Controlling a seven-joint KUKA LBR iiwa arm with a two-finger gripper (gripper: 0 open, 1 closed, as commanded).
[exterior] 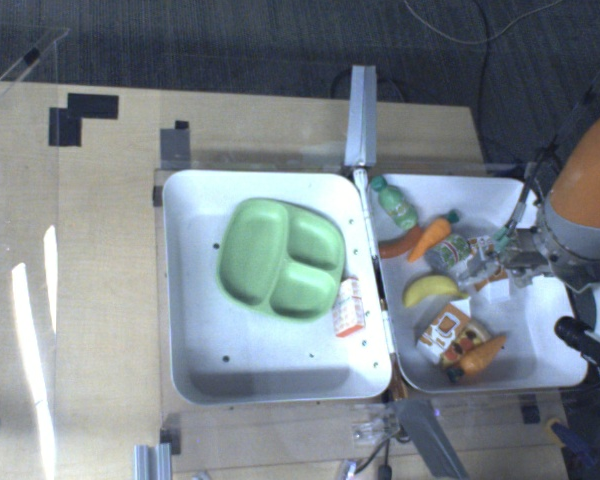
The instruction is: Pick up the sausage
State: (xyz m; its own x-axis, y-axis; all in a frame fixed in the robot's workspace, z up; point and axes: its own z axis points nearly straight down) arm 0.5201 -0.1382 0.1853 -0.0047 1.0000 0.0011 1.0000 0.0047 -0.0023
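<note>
Right under the carrot, at its thin-end side, lies the sausage. I take it to be the short reddish-brown piece there, flat on the floor of the right bin and close to that bin's wall.

Handling, my guess: toy food, so light. Probably smooth plastic or rubbery, round in section, so it may roll or squirt out of a pinch. Not fragile. Best hold looks like across the short axis, on the end farthest from the carrot, since the near end seems tucked beneath it. A grab near the carrot would likely catch both.

Around it:
- green bottle just beyond the carrot, near the sausage, so there is little room on that side
- crumpled shiny packet touching or nearly touching the carrot's thick end
- yellow fruit a little below the carrot, apart from the sausage
- printed carton further off, with a second orange piece lying against it, possibly another carrot

The pincer sits past the packet, on the far side of the carrot from the sausage, low over the bin. It's a blur of grey against clutter, so I can't tell how far open it is or whether it has anything.

Hard to make out:
- the sausage's full length
- whether the carrot truly rests on it
</note>
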